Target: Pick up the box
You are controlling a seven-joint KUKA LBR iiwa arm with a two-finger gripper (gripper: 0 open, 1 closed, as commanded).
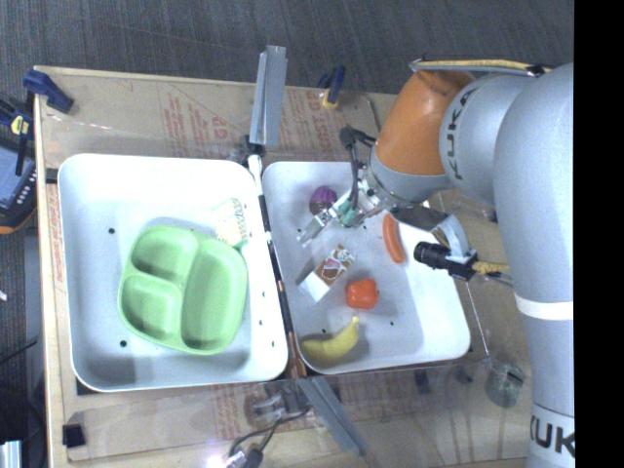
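Note:
The box (330,270), a small white carton with a brown and red print, lies flat near the middle of the right bin (439,330). My gripper (330,222) hangs just above and behind it, at the bin's upper middle. It is open, with nothing between its fingers. The grey arm with its orange band reaches in from the right and covers the bin's upper right corner.
Around the box lie a purple item (323,200), an orange-red sausage (393,239), a red tomato (362,293) and a banana (331,343). The left bin (88,193) holds a green divided tray (185,289) and a small packet (231,222).

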